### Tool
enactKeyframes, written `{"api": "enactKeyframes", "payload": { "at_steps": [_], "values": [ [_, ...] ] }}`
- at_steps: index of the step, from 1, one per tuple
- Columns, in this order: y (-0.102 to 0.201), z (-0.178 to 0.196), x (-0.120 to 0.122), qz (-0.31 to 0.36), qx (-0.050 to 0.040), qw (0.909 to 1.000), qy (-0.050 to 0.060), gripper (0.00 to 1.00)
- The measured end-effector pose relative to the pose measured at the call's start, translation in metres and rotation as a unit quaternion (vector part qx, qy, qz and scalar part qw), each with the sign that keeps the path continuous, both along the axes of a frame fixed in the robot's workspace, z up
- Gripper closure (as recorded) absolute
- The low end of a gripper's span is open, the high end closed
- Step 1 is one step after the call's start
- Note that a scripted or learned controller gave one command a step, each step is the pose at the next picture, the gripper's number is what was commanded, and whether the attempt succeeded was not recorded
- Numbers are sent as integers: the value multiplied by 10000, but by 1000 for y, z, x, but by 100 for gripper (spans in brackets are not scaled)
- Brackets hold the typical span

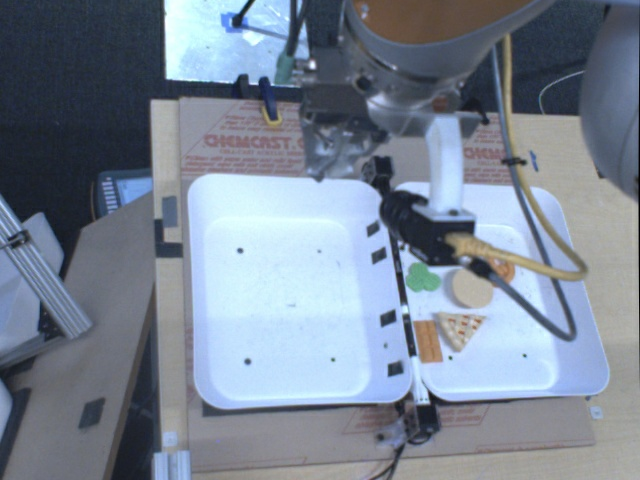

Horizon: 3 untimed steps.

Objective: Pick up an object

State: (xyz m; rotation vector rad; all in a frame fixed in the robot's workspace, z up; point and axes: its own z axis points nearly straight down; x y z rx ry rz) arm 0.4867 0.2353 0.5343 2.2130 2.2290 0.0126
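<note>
target: tan disc, middle of right bin | handling: probably light, stiff, flat and smooth; pinch across its rim, low, clear of neighbours | gripper: just beyond right bin's far-left corner, open or closed cannot be told

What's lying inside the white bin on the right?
A green piece, a tan disc, a waffle-patterned wedge, an orange block, and a reddish piece, partly covered. The arm hides the bin's far end.

A tan wooden bench stands on a dark floor, with a bright silvery panel beyond.
</note>
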Motion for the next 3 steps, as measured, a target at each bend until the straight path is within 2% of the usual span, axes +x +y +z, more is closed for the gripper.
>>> {"api": "enactKeyframes", "payload": {
  "at_steps": [1,2,3],
  "values": [
    [0,0,0,2,-2,10000,4,0],
    [0,11,0,11,7,10000,-7,100],
    [0,11,0,13,6,10000,-4,0]
  ]
}}
